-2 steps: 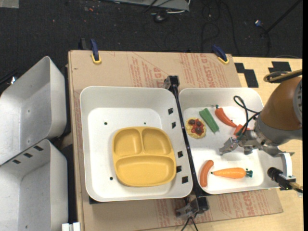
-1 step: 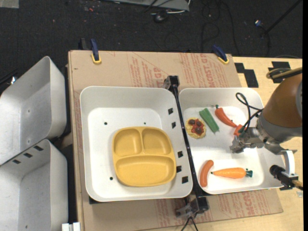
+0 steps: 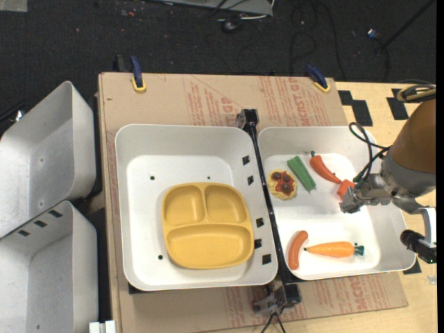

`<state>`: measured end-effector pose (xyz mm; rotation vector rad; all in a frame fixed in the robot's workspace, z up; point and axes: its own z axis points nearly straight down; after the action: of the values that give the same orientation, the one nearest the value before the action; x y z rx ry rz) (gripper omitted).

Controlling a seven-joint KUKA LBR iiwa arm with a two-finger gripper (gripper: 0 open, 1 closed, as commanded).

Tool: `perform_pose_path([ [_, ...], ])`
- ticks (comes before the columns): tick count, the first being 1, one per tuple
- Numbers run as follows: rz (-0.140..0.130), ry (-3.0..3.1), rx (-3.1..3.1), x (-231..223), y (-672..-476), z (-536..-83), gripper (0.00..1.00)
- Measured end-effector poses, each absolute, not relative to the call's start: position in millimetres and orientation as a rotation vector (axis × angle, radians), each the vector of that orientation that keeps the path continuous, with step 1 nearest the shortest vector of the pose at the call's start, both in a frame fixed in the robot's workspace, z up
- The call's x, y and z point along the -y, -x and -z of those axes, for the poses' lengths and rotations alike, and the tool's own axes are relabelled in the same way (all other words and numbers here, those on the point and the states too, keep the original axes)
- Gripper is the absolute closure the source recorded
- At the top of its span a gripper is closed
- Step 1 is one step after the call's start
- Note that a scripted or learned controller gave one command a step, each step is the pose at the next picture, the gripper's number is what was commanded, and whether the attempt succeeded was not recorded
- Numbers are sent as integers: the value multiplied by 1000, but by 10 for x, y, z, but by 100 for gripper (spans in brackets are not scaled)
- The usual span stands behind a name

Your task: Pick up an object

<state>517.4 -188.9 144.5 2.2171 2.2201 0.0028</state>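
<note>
Carrot [image 3: 333,250] in right bin [image 3: 388,255]

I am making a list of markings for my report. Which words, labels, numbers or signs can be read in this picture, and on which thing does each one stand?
Red printed lettering on the brown board under the two bins: it appears mirrored or upside down and too blurred to read.
Red print on the board's front edge: also too blurred to read.
The yellow tray, the bins and the toy food carry no readable text.

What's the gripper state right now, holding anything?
Gripper: over the right bin, next to the red-orange chili-shaped toy; open or closed cannot be told, and no object is visibly held.
</note>
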Motion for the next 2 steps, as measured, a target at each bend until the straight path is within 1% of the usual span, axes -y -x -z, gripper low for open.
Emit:
perform_pose_path([
  [1, -4, -2215, -2221, 1866, -5171, -1875, 100],
  [2, -2, -2216, -2222, 1866, -5182, -2098, 100],
])
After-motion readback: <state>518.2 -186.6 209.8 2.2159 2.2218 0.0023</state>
